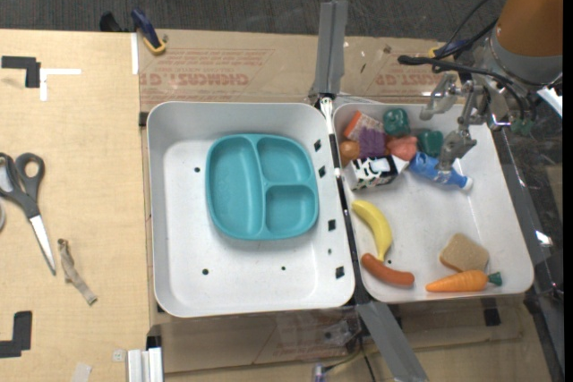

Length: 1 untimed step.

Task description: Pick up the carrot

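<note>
pincer (455,148) hangs over right bin's (501,192) far side, near blue toy (439,170); finger state unclear, can't tell. carrot (461,282) lies well apart in near corner.

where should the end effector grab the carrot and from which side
Probably the carrot's thick orange middle, coming straight down. It lies flat along the right bin's near wall, green top pointing right, so the jaws should close across its narrow width. The bread slice just behind leaves little room.
</note>
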Available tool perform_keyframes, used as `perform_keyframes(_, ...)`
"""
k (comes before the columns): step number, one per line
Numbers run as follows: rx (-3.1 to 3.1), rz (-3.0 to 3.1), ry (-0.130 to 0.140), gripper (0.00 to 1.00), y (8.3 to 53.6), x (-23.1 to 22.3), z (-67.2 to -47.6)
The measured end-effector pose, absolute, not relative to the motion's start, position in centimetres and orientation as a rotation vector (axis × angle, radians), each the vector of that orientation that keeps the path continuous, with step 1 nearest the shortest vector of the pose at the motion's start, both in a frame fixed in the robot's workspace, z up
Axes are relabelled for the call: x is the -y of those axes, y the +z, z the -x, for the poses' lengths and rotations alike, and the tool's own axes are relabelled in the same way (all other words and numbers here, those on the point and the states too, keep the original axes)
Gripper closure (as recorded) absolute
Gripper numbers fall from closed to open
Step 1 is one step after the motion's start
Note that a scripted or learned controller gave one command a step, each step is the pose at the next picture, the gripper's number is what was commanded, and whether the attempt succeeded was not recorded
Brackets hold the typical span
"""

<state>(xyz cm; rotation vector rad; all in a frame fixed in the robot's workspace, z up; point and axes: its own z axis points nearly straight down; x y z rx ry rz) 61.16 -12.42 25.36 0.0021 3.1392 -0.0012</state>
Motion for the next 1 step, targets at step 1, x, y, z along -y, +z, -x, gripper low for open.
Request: perform_keyframes(1,-3.138,-0.092,0.000,0.00,16.11,16.08,-56.00)
